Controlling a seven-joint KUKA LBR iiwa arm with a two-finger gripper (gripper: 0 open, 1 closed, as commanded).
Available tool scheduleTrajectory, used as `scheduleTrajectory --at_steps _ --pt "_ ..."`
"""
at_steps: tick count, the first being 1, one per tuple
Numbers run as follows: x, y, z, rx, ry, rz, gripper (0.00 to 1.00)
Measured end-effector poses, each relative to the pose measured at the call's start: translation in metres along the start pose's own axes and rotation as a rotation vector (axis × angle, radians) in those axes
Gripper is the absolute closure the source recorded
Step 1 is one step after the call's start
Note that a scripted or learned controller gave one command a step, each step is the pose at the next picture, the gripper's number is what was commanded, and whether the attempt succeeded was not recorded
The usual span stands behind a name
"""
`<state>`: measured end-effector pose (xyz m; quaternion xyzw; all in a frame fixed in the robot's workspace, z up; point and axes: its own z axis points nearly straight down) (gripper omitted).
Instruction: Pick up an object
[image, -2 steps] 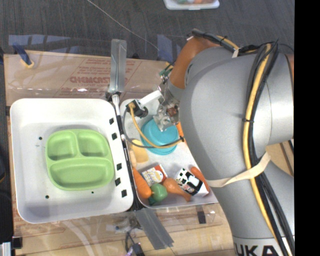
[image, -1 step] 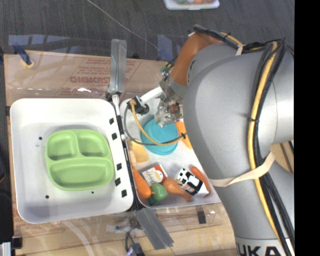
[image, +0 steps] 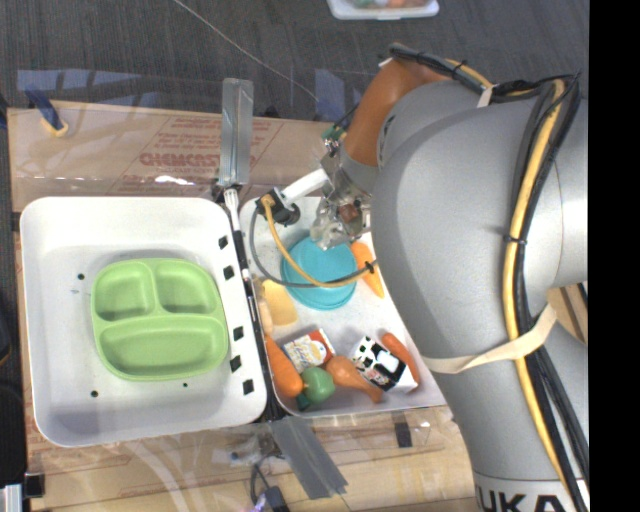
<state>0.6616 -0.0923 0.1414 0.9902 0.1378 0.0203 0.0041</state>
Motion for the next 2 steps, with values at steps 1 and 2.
scheduleTrajectory --at_steps 1,2 --pt "-0.032 0.102 0.022 0.004 -0.008 -0.275 1.00" --pt "-0.043 0.104 -0.120 0.019 -0.030 -0.517 1.00"
